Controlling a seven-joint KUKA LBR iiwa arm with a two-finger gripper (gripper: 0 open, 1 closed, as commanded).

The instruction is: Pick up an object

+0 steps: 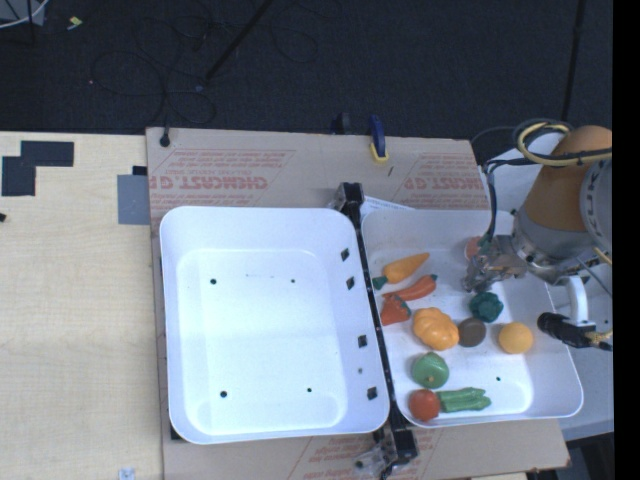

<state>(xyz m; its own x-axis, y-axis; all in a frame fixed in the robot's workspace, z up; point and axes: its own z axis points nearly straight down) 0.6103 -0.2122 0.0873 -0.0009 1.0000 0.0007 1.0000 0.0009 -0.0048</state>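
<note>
The gripper (pixel 487 273) is seen low in the right bin (pixel 555 393), just above a teal toy (pixel 487 306); whether it is spread or pressed together cannot be told. The toy, right of the yellow pepper (pixel 435 328), is judged light, hard and slippery, best pinched across its middle.

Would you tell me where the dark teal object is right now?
The dark teal object lies in the right bin, just below the gripper, with the brown ball at its lower left.
</note>
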